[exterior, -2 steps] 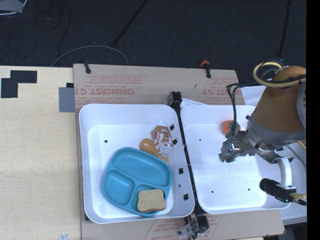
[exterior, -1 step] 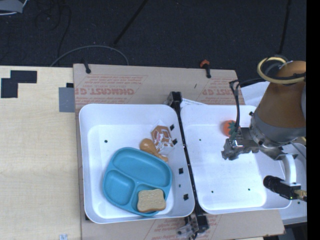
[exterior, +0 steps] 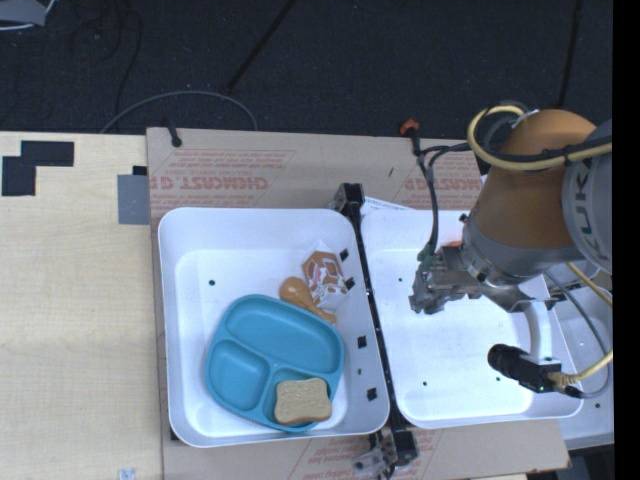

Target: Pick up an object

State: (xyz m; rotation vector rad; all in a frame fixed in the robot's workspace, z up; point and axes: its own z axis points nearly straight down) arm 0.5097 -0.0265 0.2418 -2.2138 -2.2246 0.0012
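- Two shallow white bins are seen side by side on the bench (exterior: 70,298), which has a light wooden surface at the left of the view.
- The left bin (exterior: 185,268) holds all the loose things.
- A blue divided plate (exterior: 265,353) lies flat in the lower middle of this bin, with three compartments.
- A slice of bread (exterior: 303,401) rests in the compartment of the plate that is lowest in the view, close to the plate's rim.
- Just above the plate, a small tan toy piece (exterior: 300,294) lies on the bin floor; its end touches or overlaps the plate's upper edge.
- A small clear packet with a brown printed pattern (exterior: 324,273) lies against this tan piece, near the wall that divides the bins.
- The right bin (exterior: 450,388) is entered by the arm (exterior: 530,198) from the right side of the view.
- The gripper (exterior: 428,293) is placed over the left part of the right bin, well apart from the plate and the other things.
- It cannot be told whether the gripper is released or clenched, because it is dark and small in this view; nothing is seen grasped by it.
- A sheet of cardboard (exterior: 260,173) with red printing lies under both bins.
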